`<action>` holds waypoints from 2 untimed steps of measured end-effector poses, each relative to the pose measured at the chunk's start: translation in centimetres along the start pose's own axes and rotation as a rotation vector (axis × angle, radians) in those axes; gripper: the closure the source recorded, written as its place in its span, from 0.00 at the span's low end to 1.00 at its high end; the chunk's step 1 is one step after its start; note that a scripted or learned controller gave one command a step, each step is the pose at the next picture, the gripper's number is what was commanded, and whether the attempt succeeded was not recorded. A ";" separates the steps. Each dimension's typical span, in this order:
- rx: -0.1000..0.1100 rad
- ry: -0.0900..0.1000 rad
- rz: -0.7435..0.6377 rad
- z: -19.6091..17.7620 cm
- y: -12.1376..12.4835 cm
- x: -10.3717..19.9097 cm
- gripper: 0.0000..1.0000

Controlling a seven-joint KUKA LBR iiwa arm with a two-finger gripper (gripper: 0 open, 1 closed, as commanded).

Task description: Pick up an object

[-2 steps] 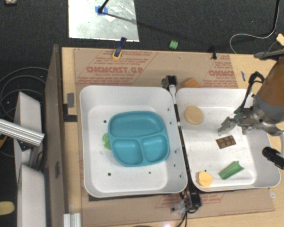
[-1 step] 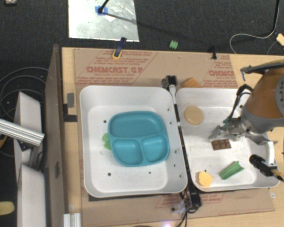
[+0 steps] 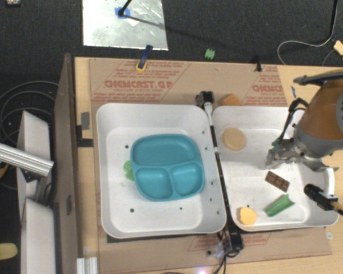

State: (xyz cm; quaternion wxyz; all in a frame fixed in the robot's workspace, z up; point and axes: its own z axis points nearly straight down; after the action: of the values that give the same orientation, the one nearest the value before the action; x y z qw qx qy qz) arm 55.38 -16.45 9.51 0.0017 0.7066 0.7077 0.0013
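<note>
The left bin (image 3: 111, 170) holds a blue divided plate (image 3: 166, 165) with a green piece (image 3: 127, 167) tucked beside its left edge. In the right bin (image 3: 257, 119), the arm's jaws (image 3: 276, 154) hang low near a brown chocolate bar (image 3: 277, 181); whether they are apart is unclear. A round tan cookie (image 3: 234, 138), green wedge (image 3: 279, 205) and yellow piece (image 3: 247, 216) lie apart.

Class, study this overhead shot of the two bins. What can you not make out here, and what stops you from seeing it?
- Gripper: in the camera view the arm's wrist covers its jaws, so their state is unreadable.
- Green item in the left bin: mostly hidden under the blue divided tray.
- Brown block in the right bin: too small to identify.
</note>
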 end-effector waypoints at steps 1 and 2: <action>0.000 0.000 0.000 0.0 0.0 0.0 0.00; -0.004 -0.003 -0.002 0.0 4.7 -4.4 0.00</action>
State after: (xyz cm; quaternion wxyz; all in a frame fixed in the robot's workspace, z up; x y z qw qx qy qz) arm 60.08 -20.86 9.51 0.0042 0.7058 0.7084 0.0013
